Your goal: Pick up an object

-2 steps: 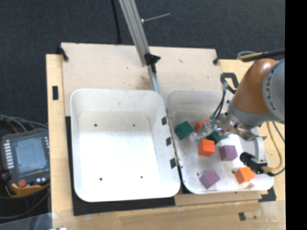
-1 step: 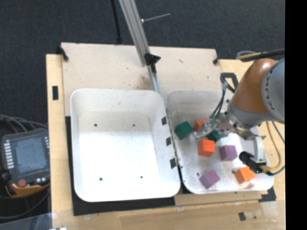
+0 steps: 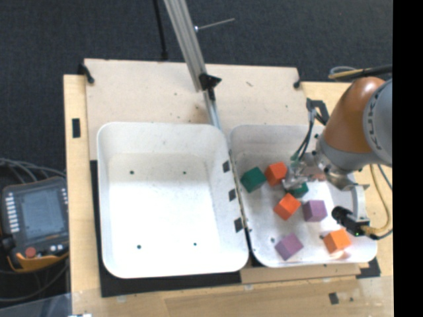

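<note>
On a pale wooden desk over dark carpet, the jaws, whose state I cannot tell, sit low in the right bin among orange, green and purple blocks, just above an orange block.

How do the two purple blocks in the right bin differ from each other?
The upper purple block lies mid-bin, right of an orange block; the lower purple block sits near the right bin's front wall. The upper one has neighbours close on several sides, near the gripper; the lower one stands apart with bare floor around it. The lower one looks turned more diagonally. Both are similar small purple cubes.
</note>
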